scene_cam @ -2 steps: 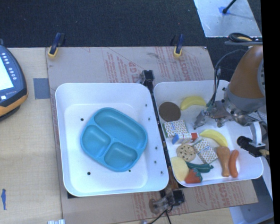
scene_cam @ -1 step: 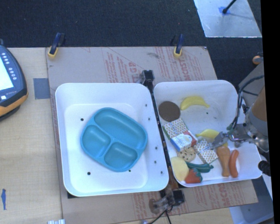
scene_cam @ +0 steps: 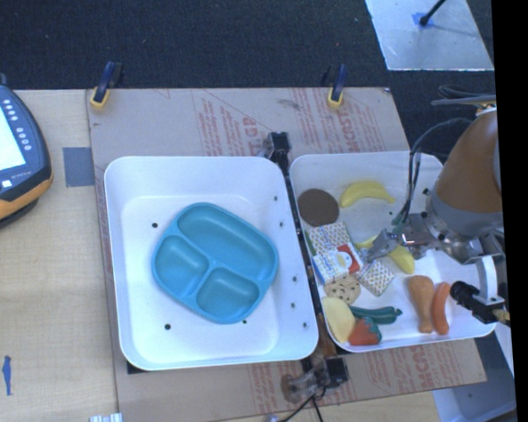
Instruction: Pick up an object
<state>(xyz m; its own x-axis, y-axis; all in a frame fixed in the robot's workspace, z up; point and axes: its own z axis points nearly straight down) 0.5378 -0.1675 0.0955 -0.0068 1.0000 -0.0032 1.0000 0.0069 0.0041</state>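
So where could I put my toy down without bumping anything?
The left bin has bare white floor all around the blue plate, widest along the bin's walls. The wooden bench left of that bin is open too. The right bin is crowded with toy food and the gripper.

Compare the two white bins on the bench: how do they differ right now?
The left bin carries one blue divided tray; the right bin carries many small play-food pieces, among them a banana and a brown disc. The gripper reaches into the right bin, not the left bin. Both are shallow, white and side by side.
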